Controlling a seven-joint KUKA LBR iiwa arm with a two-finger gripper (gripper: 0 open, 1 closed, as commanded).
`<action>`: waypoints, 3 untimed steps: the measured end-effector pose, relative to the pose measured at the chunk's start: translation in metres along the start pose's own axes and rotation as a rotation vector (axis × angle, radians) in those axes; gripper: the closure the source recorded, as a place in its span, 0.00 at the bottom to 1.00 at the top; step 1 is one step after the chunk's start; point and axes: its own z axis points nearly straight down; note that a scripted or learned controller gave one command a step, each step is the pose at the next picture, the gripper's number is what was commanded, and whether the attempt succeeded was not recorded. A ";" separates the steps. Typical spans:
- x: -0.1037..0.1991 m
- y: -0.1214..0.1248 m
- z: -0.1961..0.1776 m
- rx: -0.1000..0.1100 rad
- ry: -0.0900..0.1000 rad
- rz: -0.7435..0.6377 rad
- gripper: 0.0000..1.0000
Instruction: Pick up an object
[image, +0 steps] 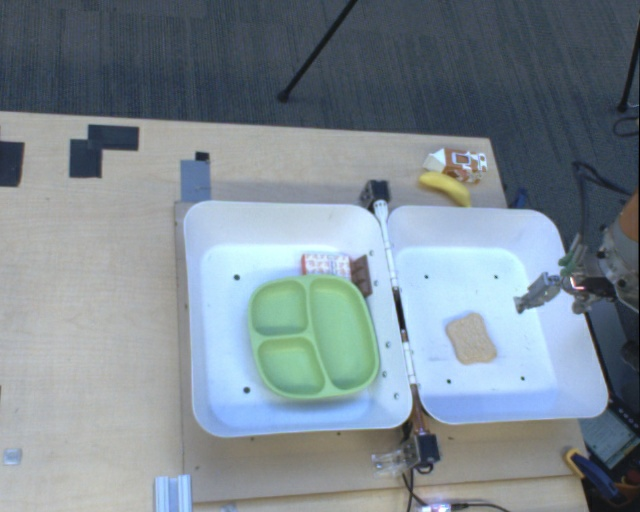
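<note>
A tan slice of bread (470, 338) lies flat in the right bin (500, 400), a little right of its centre. In the left bin (215, 300) sits a green divided plate (313, 337), with a small red-and-white box (325, 265) and a brown piece (361, 274) just behind it. My gripper (553, 300) hangs over the right bin's right side, above and to the right of the bread. It is open, with nothing between its fingers.
A yellow toy banana (445, 186) and a small white-and-orange carton (463, 162) lie on the bench behind the right bin. A hinge bar (393, 290) runs between the bins. Cables and clips sit at the front edge (415, 455).
</note>
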 end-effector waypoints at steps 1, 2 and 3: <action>0.018 -0.034 0.097 0.002 0.001 0.002 0.00; 0.018 -0.032 0.086 -0.003 0.000 0.001 1.00; 0.122 -0.032 0.018 -0.001 0.001 0.000 1.00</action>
